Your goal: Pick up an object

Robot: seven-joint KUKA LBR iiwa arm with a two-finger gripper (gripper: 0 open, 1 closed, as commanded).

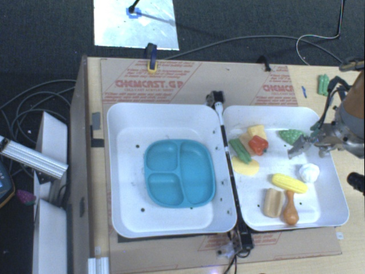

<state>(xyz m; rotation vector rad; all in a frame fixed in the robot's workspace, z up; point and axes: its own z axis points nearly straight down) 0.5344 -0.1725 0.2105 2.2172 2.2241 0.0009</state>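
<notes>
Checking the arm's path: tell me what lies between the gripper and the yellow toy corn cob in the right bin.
In the camera view, a small white round object lies between the gripper and the yellow toy corn cob, on the right white bin's floor.

A tan cardboard-covered tabletop point(188, 79) with red lettering carries two shallow white plastic bins, left point(122, 153) and right point(331, 210), touching side by side.

1. arm point(352, 119): grey, rounded casing at the right edge.
2. orange band point(355, 65) across its upper part.
3. dark cables point(333, 99) looped along the wrist.
4. tool point(303, 144): grey metal, narrow and pointed, with darker fittings behind it.
</notes>
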